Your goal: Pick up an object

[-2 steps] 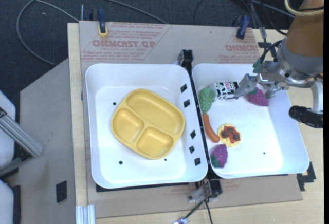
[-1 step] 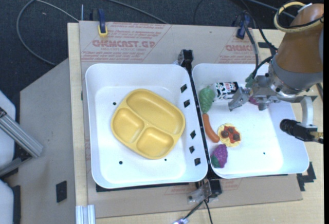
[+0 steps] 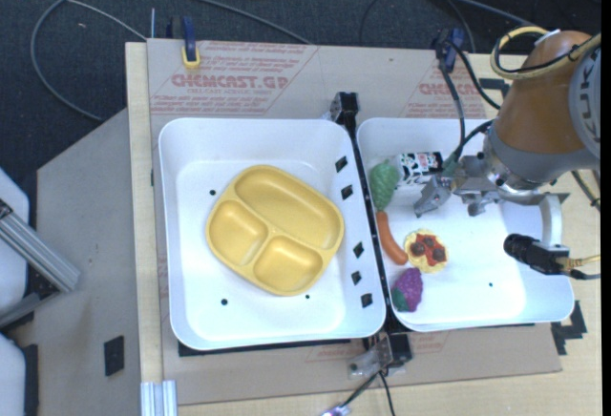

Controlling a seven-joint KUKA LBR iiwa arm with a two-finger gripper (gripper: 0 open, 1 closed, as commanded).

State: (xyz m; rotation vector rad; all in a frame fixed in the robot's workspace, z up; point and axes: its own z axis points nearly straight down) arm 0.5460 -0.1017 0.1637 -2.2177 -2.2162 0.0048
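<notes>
My gripper point(image 3: 451, 202) hangs over the right bin point(image 3: 535, 304), near its back left part, below the orange band of the arm. Its two grey fingers point(image 3: 428, 200) stand apart, open, with bare bin floor between them. A black-and-white toy carton point(image 3: 418, 165) lies just behind the left finger. A green leafy toy point(image 3: 384, 182) lies to the left of it. In front of the gripper sit a yellow-and-red toy point(image 3: 426, 250), an orange sausage-shaped toy point(image 3: 389, 238) and a purple grape bunch point(image 3: 408, 289). None of them touches the fingers.
The left bin point(image 3: 181, 214) holds a yellow divided plate point(image 3: 275, 229). A black divider point(image 3: 361, 204) with clips runs between the bins. A black part point(image 3: 535, 255) of the arm hangs over the right bin's right side. Cables cross the floor behind the bench.
</notes>
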